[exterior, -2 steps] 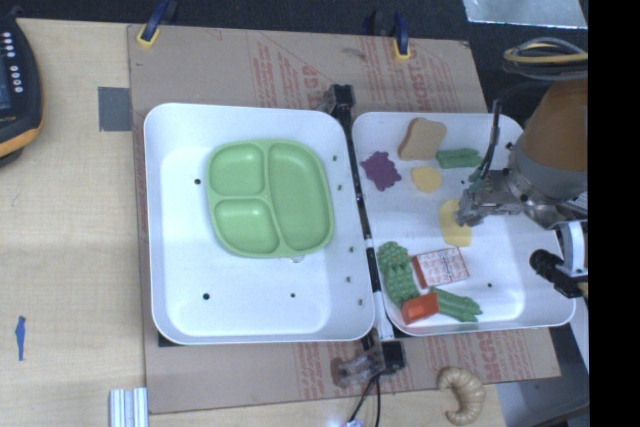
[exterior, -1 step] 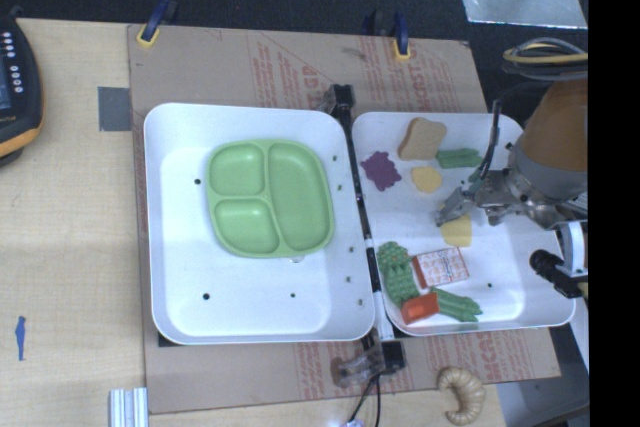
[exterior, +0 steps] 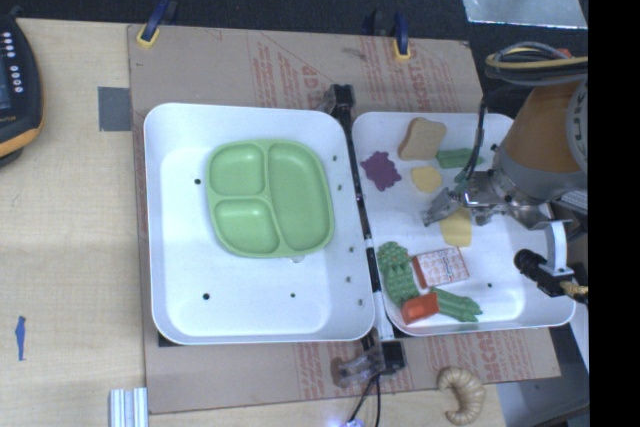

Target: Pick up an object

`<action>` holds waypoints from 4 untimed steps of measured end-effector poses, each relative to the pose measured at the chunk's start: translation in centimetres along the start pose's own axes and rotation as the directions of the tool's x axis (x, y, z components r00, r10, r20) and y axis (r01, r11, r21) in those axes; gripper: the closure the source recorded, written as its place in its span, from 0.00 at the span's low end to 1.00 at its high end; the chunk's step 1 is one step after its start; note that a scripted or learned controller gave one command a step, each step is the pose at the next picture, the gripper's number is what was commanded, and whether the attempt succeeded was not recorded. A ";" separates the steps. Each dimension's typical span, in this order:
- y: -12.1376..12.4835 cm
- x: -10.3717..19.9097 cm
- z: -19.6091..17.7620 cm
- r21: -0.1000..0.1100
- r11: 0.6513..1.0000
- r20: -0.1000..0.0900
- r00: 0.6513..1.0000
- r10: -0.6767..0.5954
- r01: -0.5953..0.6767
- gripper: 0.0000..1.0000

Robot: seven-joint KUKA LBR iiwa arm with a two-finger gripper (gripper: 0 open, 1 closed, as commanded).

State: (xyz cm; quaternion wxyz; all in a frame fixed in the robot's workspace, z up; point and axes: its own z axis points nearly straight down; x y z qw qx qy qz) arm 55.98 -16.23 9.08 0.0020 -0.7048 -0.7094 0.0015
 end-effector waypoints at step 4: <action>0.0 -0.2 -2.1 0.002 1.000 0.001 1.000 -0.003 0.003 0.00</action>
